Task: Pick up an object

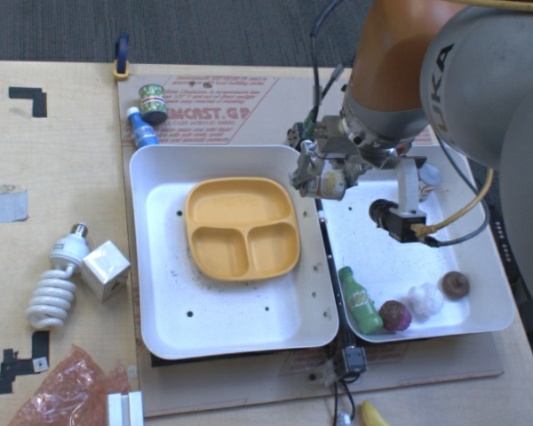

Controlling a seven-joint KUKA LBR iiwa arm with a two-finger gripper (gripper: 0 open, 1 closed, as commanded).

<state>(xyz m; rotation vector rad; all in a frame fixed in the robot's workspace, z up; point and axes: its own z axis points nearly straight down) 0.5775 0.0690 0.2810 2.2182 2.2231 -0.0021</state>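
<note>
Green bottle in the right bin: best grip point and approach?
Grip the green bottle across its wider body, coming straight down from above. It lies flat along the bin's left wall, neck pointing up-view, so the fingers should close across the short axis. The wall side is tight, and the purple ball crowds its lower end, so stay mid-body.

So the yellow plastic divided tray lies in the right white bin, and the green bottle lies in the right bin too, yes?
Not quite. The camera view shows the yellow plastic divided tray in the left white bin, not the right one. The rest holds: the green bottle lies in the right white bin, near its front edge.
</note>
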